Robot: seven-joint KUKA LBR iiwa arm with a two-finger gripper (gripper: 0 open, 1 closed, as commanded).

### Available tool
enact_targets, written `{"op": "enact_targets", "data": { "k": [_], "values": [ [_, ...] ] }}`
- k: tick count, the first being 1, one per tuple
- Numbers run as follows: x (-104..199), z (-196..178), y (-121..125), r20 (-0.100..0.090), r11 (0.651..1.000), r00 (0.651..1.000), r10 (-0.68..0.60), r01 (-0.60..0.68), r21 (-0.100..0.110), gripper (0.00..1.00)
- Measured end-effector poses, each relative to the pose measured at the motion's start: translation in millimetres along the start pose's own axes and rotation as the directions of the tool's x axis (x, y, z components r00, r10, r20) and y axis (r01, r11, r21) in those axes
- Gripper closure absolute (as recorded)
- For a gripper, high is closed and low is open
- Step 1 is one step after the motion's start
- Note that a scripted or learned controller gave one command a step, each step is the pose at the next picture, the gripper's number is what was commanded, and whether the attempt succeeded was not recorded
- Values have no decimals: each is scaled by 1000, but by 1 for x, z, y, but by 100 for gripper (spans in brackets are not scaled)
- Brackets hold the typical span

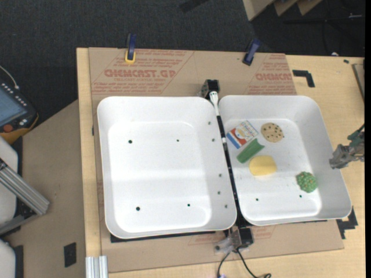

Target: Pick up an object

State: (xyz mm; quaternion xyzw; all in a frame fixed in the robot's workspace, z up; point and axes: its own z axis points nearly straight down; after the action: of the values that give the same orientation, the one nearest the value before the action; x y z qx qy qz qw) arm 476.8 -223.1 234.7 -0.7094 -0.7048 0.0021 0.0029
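Pincer at right edge of right bin, seen just over the rim; spread or pressed together: can't tell, too small and blurred; nothing visibly between it. Nearest: green lump, just inside rim, bumpy, rounded, prob. soft or foam-like. Further in: yellow piece, smooth, oval, matte; green block just above it, oblong, tilted, flat-sided; card touching the block's upper end, flat, printed red/blue/white; cookie beside card, round, flat, speckled tan. Left bin white, glossy plastic, rounded corners; table topped w/ brown cardboard.

Step, as judged: approach, no grasp yet. To do well: go for green lump or yellow piece, since both stand proud and apart from neighbours; come straight down, centred; avoid card and cookie, prob. too flat to pinch; keep off the rim.
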Motion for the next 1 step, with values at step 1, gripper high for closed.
{"op": "enact_targets", "data": {
  "k": [1],
  "values": [
    [99,-137,31,3,999,1000,-20,20,-25,100]
  ]
}}
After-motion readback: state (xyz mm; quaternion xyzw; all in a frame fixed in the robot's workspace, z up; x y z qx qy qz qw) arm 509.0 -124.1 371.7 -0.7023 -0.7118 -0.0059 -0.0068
